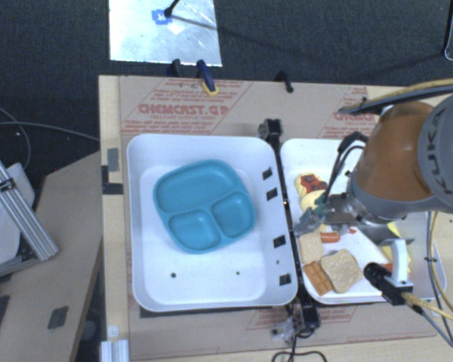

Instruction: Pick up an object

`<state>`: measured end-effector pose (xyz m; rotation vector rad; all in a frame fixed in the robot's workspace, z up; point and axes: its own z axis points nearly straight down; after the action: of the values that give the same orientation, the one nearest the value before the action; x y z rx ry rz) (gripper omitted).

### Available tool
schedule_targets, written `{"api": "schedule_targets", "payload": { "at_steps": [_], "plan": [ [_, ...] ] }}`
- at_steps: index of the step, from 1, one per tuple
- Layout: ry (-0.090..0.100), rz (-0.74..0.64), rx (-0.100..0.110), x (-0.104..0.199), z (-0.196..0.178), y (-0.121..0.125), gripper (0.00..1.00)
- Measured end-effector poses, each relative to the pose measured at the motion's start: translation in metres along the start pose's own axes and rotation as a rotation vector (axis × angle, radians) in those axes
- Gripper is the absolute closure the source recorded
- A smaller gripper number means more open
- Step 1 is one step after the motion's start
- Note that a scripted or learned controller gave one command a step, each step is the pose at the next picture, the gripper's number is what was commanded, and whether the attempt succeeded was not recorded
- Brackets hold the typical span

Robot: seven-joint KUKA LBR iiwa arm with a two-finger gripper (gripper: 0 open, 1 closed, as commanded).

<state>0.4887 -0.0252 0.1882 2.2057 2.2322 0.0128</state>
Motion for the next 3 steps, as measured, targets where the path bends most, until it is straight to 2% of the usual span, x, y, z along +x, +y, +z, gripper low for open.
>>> {"api": "schedule_targets", "payload": {
  "at_steps": [1,2,3],
  "plan": [
    [-0.003,0.008,0.003,-0.005,-0.007,0.0,1.0],
    [0.0,0.0,0.009,0.068,0.005,-0.002,1.0],
    [0.004,-0.002,-0.007,0.146,-0.127,0.008,1.0]
  ]
}}
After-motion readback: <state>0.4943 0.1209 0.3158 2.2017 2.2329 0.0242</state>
